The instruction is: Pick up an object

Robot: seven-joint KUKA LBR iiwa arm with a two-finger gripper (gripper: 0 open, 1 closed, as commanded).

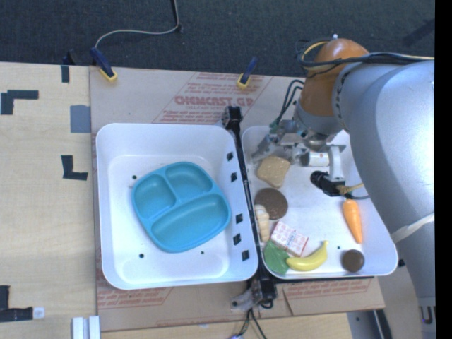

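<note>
A grey arm reaches into the right bin point(367, 256), its gripper point(286, 145) low at the bin's far end; whether the fingers are spread or clenched cannot be told. Just below them lies a bread slice point(273, 170), the likeliest pick, with a brown cookie point(271, 204) nearer still to the camera. The divider point(239, 182) between bins runs close on the fingers' left, so a sideways slip could knock it. Open white floor lies to their right, toward the carrot point(352, 221). The blue plate point(181, 205) sits alone in the left bin point(106, 189).
</note>
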